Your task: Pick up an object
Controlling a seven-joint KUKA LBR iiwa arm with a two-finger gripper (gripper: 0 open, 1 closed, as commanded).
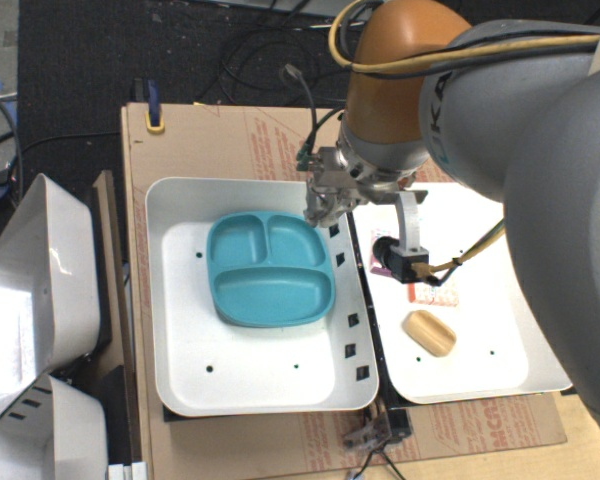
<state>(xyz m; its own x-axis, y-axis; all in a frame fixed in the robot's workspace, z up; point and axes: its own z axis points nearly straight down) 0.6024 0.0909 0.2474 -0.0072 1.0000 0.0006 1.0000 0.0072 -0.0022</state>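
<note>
1. Grey arm (520, 98) fills the upper right; its gripper (325, 206) hangs over the top right corner of the teal plate (270, 268) in the left bin (180, 368).
2. Fingers — whether spread or closed cannot be told; nothing is seen between them.
3. Step in hand, as judged: approach, no grasp yet.
4. Next move calls for lowering onto the plate rim — or shifting to the tan block (430, 332) in the right bin (500, 368).

Arm: grey, enters from three o'clock and fills the upper right, reaching toward nine o'clock.
Orange band: rounded, at twelve o'clock above the wrist, looped by yellow cable.
Wrist: points downward, just right of centre.
Gripper (323, 211): hangs low below the wrist, at the centre, tips pointing toward six o'clock.
</note>
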